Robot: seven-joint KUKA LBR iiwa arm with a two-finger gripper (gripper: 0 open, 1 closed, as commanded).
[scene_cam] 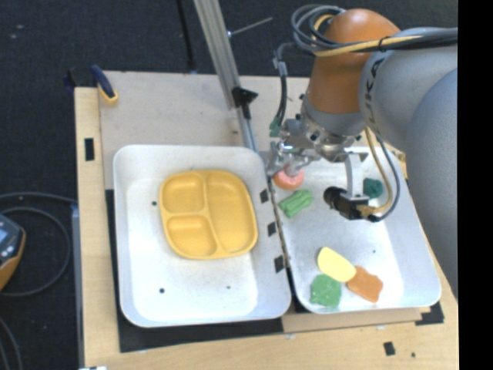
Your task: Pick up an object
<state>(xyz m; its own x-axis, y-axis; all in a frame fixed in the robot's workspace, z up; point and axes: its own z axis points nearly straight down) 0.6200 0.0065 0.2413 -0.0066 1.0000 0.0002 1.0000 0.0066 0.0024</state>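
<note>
The claw (288,163) hangs over the far left corner of the right bin (412,233), close to the wall between the two bins. Its metal parts are seen from above and mix with the wrist, so I cannot tell how the claw stands, wide or narrow.

Directly under the tip, touching it or almost touching, lies a small pink piece (290,179). It is round and has no clear long axis. I cannot see it between any fingers, so I would not say it is held. In my judgement this is the thing the claw goes for, and the move depends on a straight way down, with the bin wall very near at 9 o'clock.

From the claw at about 6 o'clock, just beyond the pink piece, is a green piece (296,203). Its long axis runs from 8 o'clock to 2 o'clock. Toward 3 o'clock hangs a black part (344,203) of the arm, and behind it a small dark green piece (373,187) is partly hidden.

Further away, toward 5 o'clock, three things lie together near the front edge: a yellow piece (336,264), a light green piece (326,290) and an orange piece (364,285).

At 8 o'clock, in the left bin (139,299), rests a yellow tray (208,213) with three compartments.

I can read no brand, label or writing anywhere.
</note>
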